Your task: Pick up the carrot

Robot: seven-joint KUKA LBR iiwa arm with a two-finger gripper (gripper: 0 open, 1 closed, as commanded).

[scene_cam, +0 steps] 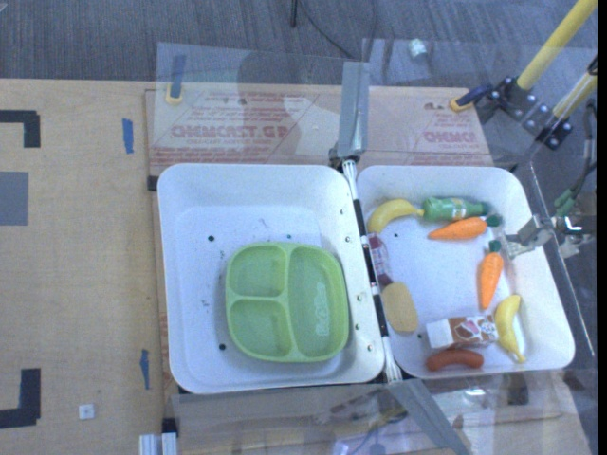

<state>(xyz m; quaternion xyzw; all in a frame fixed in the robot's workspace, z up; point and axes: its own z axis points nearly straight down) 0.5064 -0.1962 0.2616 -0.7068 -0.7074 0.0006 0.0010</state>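
Two carrots lie in the right bin [541, 197]. One orange carrot [458, 228] lies sideways near the back, just below a green bottle [453, 208]. The other carrot [489, 277] lies lengthwise toward the right wall, green top pointing to the back. My gripper [524, 241] comes in over the bin's right rim as a small metallic shape. It is just right of that second carrot's green top and holds nothing that I can see.
The right bin also holds two bananas [391, 213] [511, 325], a tan oval [401, 307], a small box [462, 331], a sausage [454, 358] and a dark small bottle [378, 259]. A green divided plate [285, 301] sits in the left bin [190, 207].
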